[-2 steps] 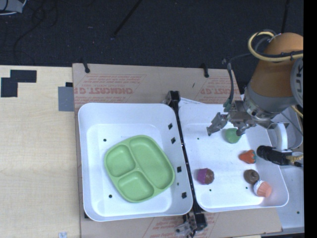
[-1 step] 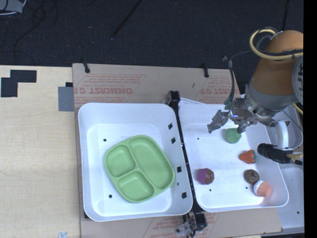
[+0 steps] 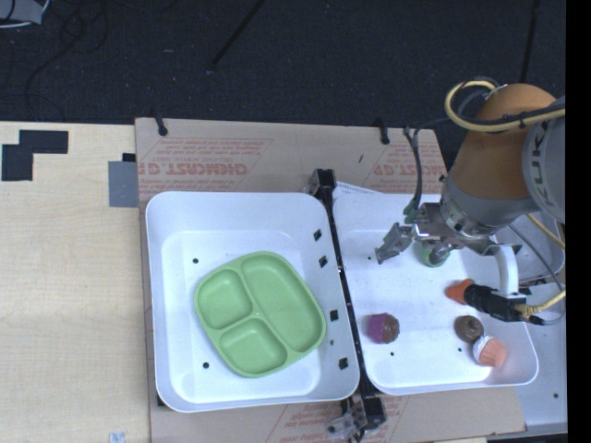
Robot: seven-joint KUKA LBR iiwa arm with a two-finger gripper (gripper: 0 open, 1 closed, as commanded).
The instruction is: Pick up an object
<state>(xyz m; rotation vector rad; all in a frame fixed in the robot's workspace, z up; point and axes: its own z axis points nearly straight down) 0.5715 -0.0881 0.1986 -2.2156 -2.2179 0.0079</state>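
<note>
The gripper [image 3: 399,242] hangs over the right bin [image 3: 406,377], fingers spread, holding nothing; the arm [image 3: 503,169] partly hides a green object [image 3: 432,255].

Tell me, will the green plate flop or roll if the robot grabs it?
Probably neither. The green plate looks like moulded plastic with three raised-rim compartments, so likely stiff and light. It lies flat in the left bin, so it shouldn't roll. Its smooth, shallow rim may slip from a pinch.
</note>
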